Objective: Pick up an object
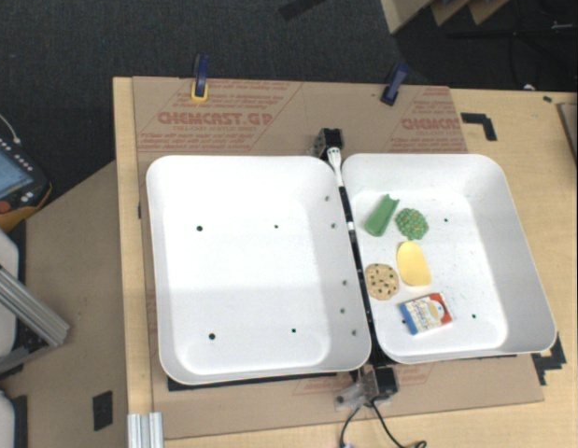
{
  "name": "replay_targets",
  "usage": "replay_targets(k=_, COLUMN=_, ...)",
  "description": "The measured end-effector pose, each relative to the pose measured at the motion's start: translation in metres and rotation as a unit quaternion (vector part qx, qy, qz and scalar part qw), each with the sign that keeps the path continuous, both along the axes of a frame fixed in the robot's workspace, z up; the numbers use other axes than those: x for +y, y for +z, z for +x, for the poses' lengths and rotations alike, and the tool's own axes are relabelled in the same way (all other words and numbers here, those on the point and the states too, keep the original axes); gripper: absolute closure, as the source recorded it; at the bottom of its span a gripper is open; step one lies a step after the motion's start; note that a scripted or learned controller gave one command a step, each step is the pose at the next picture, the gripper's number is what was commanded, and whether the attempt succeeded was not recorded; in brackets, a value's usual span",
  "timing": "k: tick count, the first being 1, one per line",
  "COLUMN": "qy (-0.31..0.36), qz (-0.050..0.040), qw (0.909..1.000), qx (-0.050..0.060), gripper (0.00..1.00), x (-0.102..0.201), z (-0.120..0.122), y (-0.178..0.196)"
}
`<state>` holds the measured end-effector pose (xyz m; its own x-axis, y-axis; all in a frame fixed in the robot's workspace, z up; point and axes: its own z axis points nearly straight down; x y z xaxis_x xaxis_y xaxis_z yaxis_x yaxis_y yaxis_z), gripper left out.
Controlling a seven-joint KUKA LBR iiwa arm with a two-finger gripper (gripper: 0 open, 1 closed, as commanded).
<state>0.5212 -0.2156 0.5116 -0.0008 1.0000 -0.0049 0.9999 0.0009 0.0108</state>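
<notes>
Several small objects lie in the right bin (513, 250), all toward its left side. A green block (382, 215) lies tilted near the bin's left wall, with a round green knobbly piece (412, 222) just right of it. Below them sits a yellow piece (414, 264), and a brown speckled cookie (380, 281) lies to its lower left. A small red, white and blue packet (426, 313) lies nearest the front rim.
The left bin (176, 278) adjoins the right bin along a black divider strip (349, 236). Both rest on a brown board (270, 110) held by two clamps (201, 80) at the back. A cable (363, 409) trails off the front edge.
</notes>
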Motion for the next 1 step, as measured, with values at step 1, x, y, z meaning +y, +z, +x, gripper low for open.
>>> replay_targets(k=1, qy=0.000, qz=0.0004, qw=1.0000, qx=0.002, gripper=1.00, x=-0.0085, z=0.0019, y=0.0256)
